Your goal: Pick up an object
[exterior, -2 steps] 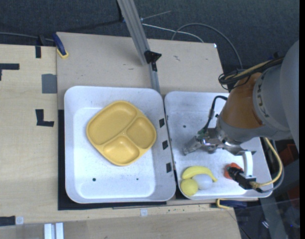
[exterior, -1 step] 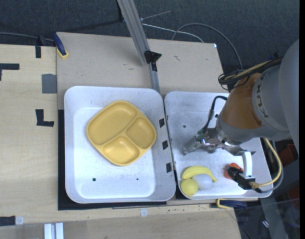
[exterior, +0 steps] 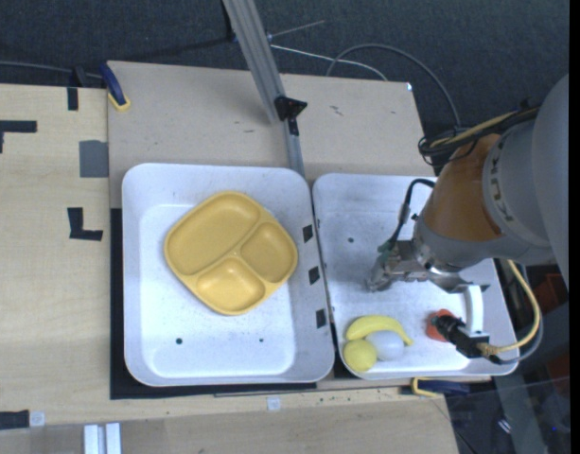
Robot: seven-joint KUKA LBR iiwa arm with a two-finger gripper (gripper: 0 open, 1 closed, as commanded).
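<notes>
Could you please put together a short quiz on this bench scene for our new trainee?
1. What lies in the bin on the view's left? A) a yellow divided plate B) a blue cup C) a green sponge
2. True or false: the banana in the bin on the view's right lies on a plate.
3. Fill in, left or right: the gripper is over the bin on the view's ____.
Key: 1 A; 2 false, it lies on the floor of that bin; 3 right.
</notes>
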